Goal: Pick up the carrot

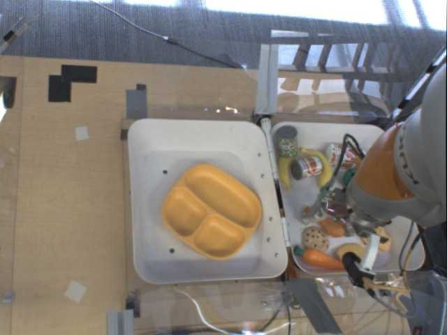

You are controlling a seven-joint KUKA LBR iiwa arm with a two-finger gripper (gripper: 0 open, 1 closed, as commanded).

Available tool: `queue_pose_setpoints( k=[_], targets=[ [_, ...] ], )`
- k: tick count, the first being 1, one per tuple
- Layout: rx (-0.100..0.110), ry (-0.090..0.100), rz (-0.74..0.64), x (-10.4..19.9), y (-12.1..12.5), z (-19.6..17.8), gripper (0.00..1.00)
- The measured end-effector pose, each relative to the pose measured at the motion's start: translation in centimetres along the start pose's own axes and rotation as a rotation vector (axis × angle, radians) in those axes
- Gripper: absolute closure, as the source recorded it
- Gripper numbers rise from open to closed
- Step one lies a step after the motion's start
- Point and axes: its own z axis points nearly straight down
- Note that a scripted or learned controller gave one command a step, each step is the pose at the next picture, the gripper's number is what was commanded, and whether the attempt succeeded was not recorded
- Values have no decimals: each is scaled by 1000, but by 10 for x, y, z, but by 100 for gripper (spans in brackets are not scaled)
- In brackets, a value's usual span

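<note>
You see the carrot (pixel 323 259) lying unlifted at lower right, the gripper (pixel 347 223) just above it; its opening you cannot tell.

A divided yellow plastic plate (pixel 212 210) lies in the shallow white left bin (pixel 150 187). To the plate's right, the white right bin (pixel 412 253) holds an orange carrot (pixel 323 259), a round cookie (pixel 315 239) behind it, a yellow banana (pixel 285 173), and two cans (pixel 308 166).
</note>
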Motion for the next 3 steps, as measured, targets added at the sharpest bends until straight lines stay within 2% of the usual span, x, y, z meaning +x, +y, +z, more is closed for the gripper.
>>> queue_pose_setpoints(
  k=[1,2,3],
  targets=[
    [-1,1,373,3,-1,0,0],
    [-7,3,364,5,2,-12,100],
    [2,-2,723,8,7,0,100]
  ],
)
